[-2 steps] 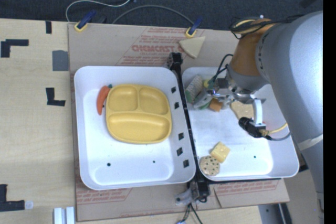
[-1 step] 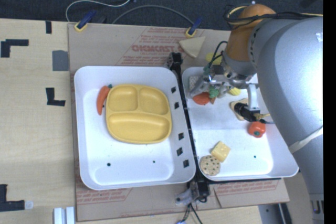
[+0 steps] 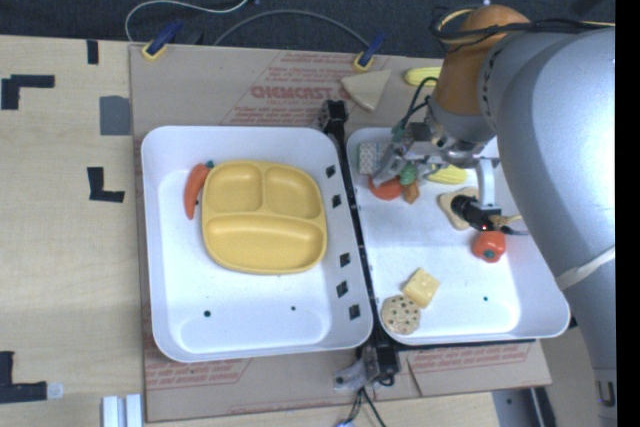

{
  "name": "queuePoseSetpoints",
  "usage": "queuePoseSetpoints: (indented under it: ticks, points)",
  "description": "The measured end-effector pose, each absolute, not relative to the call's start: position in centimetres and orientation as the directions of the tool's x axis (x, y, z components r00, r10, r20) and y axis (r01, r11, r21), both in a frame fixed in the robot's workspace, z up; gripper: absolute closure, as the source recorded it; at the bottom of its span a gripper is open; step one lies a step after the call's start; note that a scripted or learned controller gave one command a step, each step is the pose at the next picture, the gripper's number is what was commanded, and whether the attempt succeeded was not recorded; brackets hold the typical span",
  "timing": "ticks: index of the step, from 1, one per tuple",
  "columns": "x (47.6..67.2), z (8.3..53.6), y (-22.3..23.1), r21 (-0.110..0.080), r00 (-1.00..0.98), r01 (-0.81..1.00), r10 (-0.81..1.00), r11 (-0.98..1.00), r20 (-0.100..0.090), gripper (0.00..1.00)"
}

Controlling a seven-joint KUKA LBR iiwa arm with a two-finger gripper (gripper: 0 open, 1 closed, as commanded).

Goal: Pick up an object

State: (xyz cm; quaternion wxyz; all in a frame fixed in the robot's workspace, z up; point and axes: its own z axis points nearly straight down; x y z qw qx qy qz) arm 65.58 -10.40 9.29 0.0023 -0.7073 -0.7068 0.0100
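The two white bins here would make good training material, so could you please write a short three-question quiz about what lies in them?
1. True or false: the yellow divided plate lies in the left bin.
2. Which item lies nearest the front edge of the right bin? A) the tomato B) the round cookie C) the banana
3. Fill in: the orange carrot lies beside the plate's ____ edge, as seen in the picture.

Key
1. True.
2. B; it sits just in front of the yellow cheese wedge.
3. Left.

The tool is at the right bin's back left corner, over a small cluster of toy food.
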Motion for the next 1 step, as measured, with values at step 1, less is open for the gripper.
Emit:
queuePoseSetpoints:
  ticks: [1]
  points:
    - [62.65, 19.0, -3.99, 0.004, -0.005, 1.0, 1.0, 0.005, 0.002, 1.0]
